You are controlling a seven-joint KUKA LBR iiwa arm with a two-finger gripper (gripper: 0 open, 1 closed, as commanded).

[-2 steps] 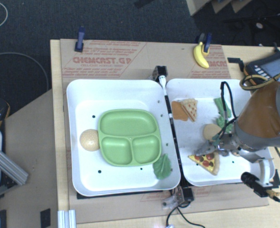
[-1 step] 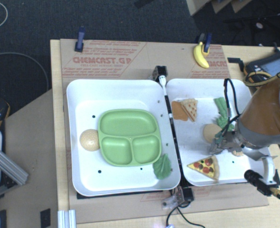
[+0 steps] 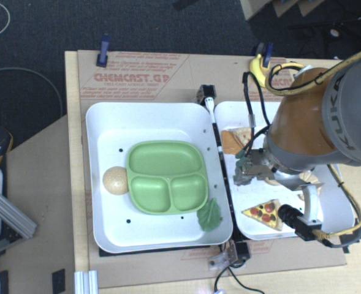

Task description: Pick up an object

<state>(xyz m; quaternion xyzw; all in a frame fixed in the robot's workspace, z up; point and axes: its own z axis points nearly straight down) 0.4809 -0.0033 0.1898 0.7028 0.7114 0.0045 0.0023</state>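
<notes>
Yellow pizza slice w/ red dots, flat in right bin; pincer state unclear.

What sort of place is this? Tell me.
Probably a robotics lab test bench: a KUKA arm reaches over two white bins holding toy food, such as a pizza slice and a green divided plate, with cables trailing around.

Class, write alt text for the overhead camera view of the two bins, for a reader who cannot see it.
A grey and orange robot arm reaches over the right white bin, its gripper low above a toy pizza slice and a brown bread-like piece. The left white bin holds a green divided tray, a beige ball and a green leaf.
</notes>
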